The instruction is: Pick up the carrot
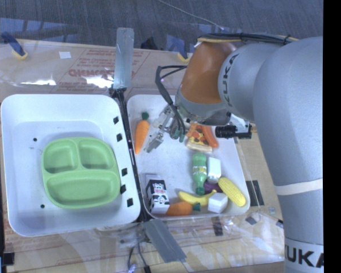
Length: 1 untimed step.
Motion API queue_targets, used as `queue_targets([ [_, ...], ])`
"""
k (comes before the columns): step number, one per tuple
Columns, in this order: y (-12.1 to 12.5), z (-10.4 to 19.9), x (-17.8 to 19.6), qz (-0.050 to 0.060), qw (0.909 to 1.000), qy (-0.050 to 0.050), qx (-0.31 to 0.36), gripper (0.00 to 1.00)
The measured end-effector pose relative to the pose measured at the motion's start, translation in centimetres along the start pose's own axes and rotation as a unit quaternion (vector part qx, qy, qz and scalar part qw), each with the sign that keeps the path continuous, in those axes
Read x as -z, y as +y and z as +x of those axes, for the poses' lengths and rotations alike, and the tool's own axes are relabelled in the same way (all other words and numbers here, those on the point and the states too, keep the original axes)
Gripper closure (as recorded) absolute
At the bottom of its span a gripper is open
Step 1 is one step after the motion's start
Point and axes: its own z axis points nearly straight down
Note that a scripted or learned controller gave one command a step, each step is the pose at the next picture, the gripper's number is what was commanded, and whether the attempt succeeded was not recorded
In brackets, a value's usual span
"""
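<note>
Arm (256,90) reached in from the right, wrist bent low over the right bin (238,169). Gripper (157,135) hung with fingers parted, gripping nothing, just right of the carrot (141,133), which lay against that bin's left wall.

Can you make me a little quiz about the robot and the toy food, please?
1. True or false: the carrot lies in the same bin as the banana.
2. What sits in the left bin? A) a green tray B) a red cup C) a blue spoon
3. Fill in: the pincer is just to the ___ of the carrot in the camera view.

Key: 1 true. 2 A, the green tray. 3 right.
</note>
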Motion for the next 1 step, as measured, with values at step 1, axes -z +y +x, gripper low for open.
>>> queue_targets([
  [1,0.02,-1.56,-1.89,0.000,0.9919,-0.003,-0.127,0.00],
])
